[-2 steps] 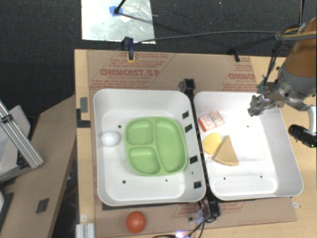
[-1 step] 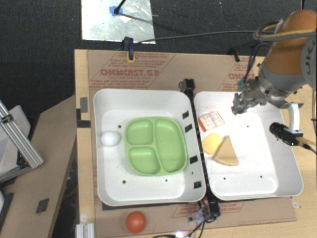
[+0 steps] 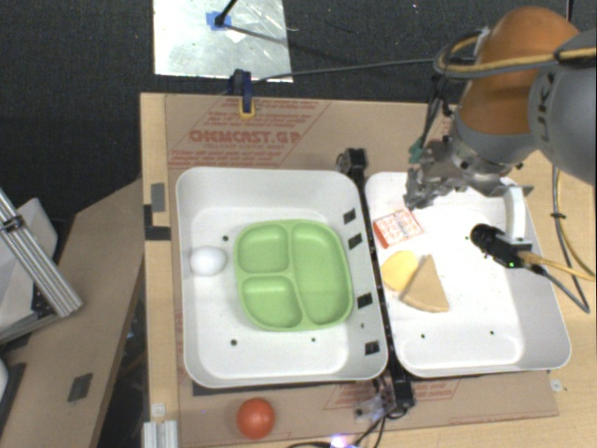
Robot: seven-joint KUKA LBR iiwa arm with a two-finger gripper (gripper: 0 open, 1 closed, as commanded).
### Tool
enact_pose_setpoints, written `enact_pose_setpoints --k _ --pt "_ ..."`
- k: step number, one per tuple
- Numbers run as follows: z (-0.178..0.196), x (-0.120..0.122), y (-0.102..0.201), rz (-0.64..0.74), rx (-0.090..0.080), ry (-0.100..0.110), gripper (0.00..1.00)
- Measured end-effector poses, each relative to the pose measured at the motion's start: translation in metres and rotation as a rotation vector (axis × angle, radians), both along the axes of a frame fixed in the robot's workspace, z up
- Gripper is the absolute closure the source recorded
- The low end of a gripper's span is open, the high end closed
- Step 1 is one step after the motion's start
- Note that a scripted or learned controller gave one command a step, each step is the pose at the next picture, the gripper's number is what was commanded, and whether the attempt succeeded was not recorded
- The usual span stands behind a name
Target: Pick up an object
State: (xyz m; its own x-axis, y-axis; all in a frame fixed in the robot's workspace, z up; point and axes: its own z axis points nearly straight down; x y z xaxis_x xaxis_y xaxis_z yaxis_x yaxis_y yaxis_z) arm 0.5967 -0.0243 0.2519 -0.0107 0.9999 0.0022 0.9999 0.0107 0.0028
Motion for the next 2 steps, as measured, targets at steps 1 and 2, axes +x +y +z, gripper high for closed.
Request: enact_pose_setpoints --k 1,2 --pt "0.004 0.0 0.056 0.0 0.0 0.001 1.0" --pt "0.001 0.01 0.117 0.0 0.001 0.0 1.0"
